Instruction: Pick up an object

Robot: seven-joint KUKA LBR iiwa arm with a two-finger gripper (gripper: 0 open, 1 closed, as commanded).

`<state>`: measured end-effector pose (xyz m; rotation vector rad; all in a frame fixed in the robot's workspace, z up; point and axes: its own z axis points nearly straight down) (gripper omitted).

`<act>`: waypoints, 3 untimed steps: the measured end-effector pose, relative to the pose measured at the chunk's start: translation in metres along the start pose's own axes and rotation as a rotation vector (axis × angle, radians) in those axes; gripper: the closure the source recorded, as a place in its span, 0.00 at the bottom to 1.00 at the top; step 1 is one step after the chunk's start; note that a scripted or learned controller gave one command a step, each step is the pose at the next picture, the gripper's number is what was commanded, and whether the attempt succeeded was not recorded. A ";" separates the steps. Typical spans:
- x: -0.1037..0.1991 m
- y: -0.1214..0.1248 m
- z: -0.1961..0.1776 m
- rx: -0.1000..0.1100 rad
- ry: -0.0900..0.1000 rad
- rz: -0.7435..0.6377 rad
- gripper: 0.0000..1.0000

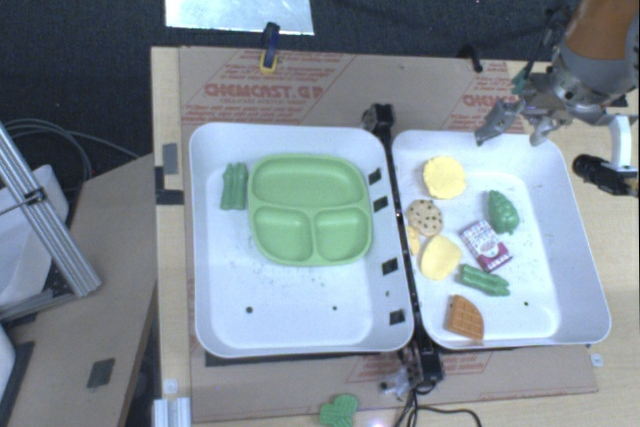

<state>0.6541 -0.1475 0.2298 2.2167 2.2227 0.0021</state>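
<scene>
My gripper (516, 123) hangs over the far rim of the right bin (575, 245), its fingers spread, open, with nothing between them. Below it in that bin lie a round yellow piece (444, 177), a chocolate-chip cookie (425, 216), a second yellow piece (440, 258), a green leafy toy (503, 212), a small red and white box (485, 246), a green pickle (484, 282) and a waffle (464, 317). The yellow round piece is the nearest to the gripper, a little to its left and nearer the camera.
The left bin (205, 245) holds a green divided plate (308, 210) and a green bundle of stalks (234, 186). A small green toy (340, 408) lies off the bins at the bench's front edge. Black clips (382, 117) join the bins along their shared wall.
</scene>
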 end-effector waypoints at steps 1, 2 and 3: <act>-0.063 -0.047 0.152 0.008 0.000 0.008 0.00; -0.059 -0.042 0.134 -0.003 -0.001 0.000 1.00; 0.014 -0.004 0.005 -0.012 0.000 -0.009 1.00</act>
